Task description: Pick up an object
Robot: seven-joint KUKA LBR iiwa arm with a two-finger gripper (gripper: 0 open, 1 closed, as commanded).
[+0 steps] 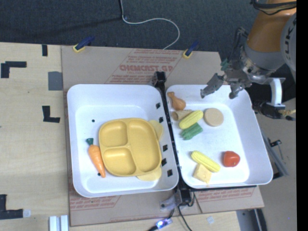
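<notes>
Currently at approach stage: gripper (pixel 222 91) spread wide, nothing held, poised over far rim of right bin (pixel 257 143). Next: descent and closure on one item. Nearest candidate: round tan cookie (pixel 213 117), flat, lying near corn cob (pixel 191 119), close beneath fingers.

Even, bright overhead light; white bins (pixel 240 179) nearly blown out w/ mild glare. Soft short shadows under objs. Slightly soft focus, low res overall.
</notes>
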